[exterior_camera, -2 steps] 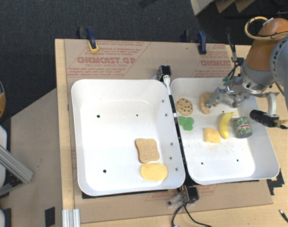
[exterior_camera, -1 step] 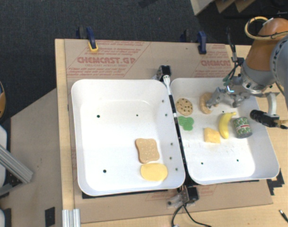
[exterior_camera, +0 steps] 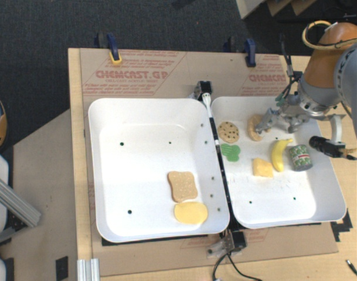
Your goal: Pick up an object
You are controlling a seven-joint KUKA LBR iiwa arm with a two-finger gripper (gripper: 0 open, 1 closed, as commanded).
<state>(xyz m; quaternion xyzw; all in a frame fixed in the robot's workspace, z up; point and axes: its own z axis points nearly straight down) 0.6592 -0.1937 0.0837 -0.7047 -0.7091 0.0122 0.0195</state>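
My gripper (exterior_camera: pixel 279 123) is low over the back of the right bin (exterior_camera: pixel 319 209), open, with nothing between its fingers. A tan bread-like piece (exterior_camera: pixel 255 127) lies just left of the left finger, touching or nearly touching it. In front of the gripper lie a yellow banana (exterior_camera: pixel 278 155), a green can (exterior_camera: pixel 299 157) and a yellow cheese wedge (exterior_camera: pixel 262 168). A chocolate-chip cookie (exterior_camera: pixel 228 132) and a green leafy piece (exterior_camera: pixel 230 152) sit by the bin's left wall.
The left bin (exterior_camera: pixel 125 116) holds a slice of toast (exterior_camera: pixel 183 186) and a round yellow piece (exterior_camera: pixel 190 213) near its front right corner. The arm's orange band (exterior_camera: pixel 325 63) rises at the right. Blue clamps (exterior_camera: pixel 113 47) hold the board's back edge.
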